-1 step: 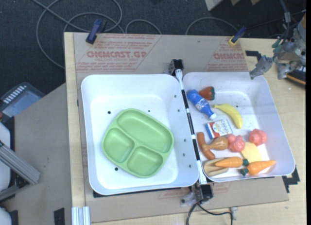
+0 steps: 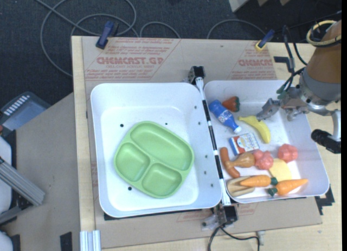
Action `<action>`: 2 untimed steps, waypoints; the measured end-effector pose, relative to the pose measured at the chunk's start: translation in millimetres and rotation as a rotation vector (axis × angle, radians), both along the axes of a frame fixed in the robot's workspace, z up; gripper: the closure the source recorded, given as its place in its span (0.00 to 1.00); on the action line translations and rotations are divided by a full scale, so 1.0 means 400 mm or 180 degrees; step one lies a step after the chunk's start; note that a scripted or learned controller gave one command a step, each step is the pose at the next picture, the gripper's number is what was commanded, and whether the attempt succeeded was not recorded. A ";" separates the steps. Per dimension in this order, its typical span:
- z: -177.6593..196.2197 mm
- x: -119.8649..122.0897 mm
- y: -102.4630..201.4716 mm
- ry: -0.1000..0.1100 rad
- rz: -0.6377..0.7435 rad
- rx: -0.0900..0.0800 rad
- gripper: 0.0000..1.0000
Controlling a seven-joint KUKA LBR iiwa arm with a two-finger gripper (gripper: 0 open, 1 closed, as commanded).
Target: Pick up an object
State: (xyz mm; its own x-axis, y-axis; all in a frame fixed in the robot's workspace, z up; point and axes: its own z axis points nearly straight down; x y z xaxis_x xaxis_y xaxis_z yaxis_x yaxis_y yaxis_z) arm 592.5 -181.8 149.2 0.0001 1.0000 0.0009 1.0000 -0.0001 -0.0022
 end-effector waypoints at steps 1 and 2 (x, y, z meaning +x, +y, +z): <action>-0.164 -0.019 0.104 0.0001 0.0004 0.0001 0.00; -0.136 -0.016 0.103 -0.0011 0.0000 -0.0003 1.00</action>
